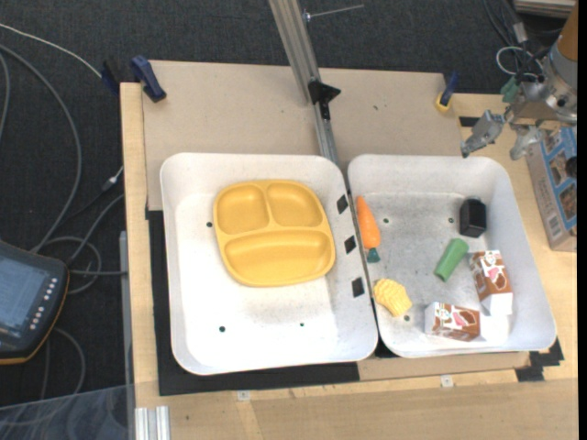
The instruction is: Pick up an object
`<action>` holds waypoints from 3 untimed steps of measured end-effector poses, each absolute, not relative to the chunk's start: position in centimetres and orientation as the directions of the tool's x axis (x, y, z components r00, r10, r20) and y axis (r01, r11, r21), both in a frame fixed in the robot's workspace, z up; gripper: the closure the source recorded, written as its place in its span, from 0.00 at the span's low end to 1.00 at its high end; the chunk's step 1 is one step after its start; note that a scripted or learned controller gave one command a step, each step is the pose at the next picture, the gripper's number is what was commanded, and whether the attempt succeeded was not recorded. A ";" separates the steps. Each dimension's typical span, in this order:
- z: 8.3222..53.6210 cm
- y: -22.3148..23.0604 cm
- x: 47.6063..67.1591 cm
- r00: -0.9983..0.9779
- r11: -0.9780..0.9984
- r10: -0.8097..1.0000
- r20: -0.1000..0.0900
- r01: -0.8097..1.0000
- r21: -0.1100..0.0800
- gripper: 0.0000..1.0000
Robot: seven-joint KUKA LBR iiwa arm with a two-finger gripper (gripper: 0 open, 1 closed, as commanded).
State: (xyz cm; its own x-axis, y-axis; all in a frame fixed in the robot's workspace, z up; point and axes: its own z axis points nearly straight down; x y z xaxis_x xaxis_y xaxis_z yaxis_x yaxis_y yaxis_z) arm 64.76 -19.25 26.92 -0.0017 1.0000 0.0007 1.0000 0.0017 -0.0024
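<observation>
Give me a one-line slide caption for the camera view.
Tool above right white bin's far edge; yellow three-compartment plastic tray sits in left white bin.

Looks like a robotics lab: plywood bench (275,99) with two white bins (183,246) held by blue clamps (147,76), an aluminium post (293,26) rising at the back, loose cables (55,53) across dark carpet, a control pendant (23,296) lying at left, toy food as test objects.

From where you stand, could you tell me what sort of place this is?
Probably a robotics lab: a gripper above two white bins clamped to a bench, toy food such as a carrot, and a teach pendant with loose cables.
</observation>
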 end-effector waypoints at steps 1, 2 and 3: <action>26.9 -19.3 64.8 -0.001 0.001 1.000 0.000 1.000 -0.003 0.00; 22.5 -18.7 64.4 -0.001 0.001 1.000 0.001 1.000 -0.006 0.00; 16.4 -18.4 64.8 -0.002 0.002 1.000 0.001 1.000 -0.008 0.00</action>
State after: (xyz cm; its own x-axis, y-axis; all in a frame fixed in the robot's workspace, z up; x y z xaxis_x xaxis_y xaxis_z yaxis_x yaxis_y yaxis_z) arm 64.83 -18.45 16.35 -0.0017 1.0000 0.0013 1.0000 0.0018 -0.0076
